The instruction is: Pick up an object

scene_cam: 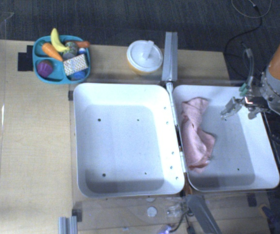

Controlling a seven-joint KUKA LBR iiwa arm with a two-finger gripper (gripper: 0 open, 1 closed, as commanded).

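Camera view: the jaws (241,107) hang over the R bin (261,179), upper-right part, spread apart w/ nothing between them. Pink cloth (196,133) lies crumpled along the R bin's left wall, well apart from the jaws. L bin (81,179) sits beside it on the tabletop (28,145). Behind the bins: blue tray (38,76) w/ toy food, plus a white lidded cup (144,56).
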